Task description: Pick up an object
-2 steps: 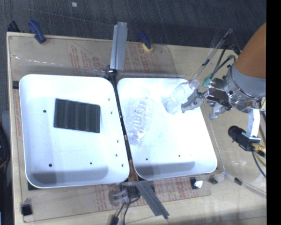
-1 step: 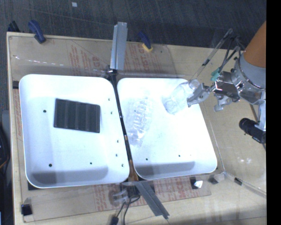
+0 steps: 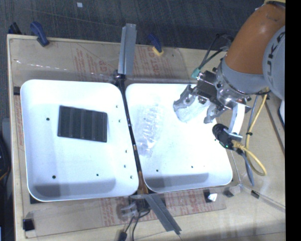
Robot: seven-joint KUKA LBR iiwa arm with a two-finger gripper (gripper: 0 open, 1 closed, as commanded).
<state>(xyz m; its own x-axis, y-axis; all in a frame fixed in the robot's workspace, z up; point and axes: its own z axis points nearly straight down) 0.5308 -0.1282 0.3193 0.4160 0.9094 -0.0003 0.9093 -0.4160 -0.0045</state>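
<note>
From above, the two-finger gripper (image 3: 198, 104) hangs over the right white bin (image 3: 210, 172), jaws spread apart. A clear crinkled plastic piece (image 3: 148, 129) lies left of them, by the dividing edge, with open floor between.

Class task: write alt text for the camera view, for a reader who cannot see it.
A grey and orange robot arm reaches from the right, its tool over the right white bin by a pale, clear object. A clear plastic item lies near that bin's left wall, and a dark ridged rectangle lies in the left bin.
</note>
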